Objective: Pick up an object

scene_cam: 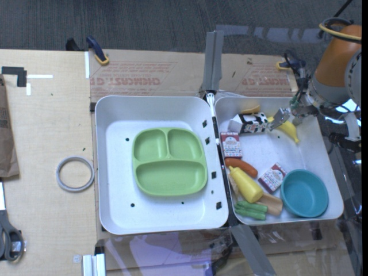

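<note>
1. Hand (283, 117): sat low over the far part of the right bin (333, 171), at the end of the grey arm with the orange band (336, 59). Whether it was spread or pressed together could not be told; nothing showed pinched in it.
2. Banana (289, 130): yellow, lay just beside the hand toward the near side, possibly touching it. Judged the likeliest thing to be picked.
3. Black-and-white carton (253, 122): just left of the hand, tilted on its side.
4. Small yellow piece (250, 108): by the far wall, near the carton.
5. Red packet (230, 144): against the bin's left wall.
6. Second red packet (272, 177): mid-bin, beside the blue bowl (305, 193).
7. Carrot (241, 166), yellow bottle (246, 185), green beans (250, 211): crowded together at the near-left corner.
8. Left bin (109, 171): held a green divided plate (169, 161).
9. Desk (46, 125): bore a roll of tape (75, 173), well apart from both bins.
10. Risk, as judged: the banana's curved, smooth skin could slip from a closing grip; the carton so near could be caught or nudged instead, spoiling the pick.
</note>
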Robot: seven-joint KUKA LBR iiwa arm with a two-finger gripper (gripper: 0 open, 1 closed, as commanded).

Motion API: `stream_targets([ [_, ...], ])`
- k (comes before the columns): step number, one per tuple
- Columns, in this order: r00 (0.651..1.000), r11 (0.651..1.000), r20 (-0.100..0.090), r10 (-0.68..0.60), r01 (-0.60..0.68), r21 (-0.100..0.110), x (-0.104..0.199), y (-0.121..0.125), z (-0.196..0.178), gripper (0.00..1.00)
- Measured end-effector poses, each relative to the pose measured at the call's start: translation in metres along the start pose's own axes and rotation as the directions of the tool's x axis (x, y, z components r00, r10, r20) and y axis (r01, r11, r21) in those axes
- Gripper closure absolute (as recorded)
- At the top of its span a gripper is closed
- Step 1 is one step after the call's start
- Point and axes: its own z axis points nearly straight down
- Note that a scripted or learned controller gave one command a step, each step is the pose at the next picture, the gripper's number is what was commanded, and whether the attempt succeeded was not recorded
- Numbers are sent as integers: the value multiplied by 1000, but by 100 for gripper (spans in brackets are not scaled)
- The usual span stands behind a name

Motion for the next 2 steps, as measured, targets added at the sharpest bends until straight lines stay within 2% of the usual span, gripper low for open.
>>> stream_targets([
  [1, 1000, 1000, 3, -3, 3, 10, -2, -3, -6, 100],
  [2, 963, 963, 10, -268, 268, 0, 14, -8, -108, 100],
])
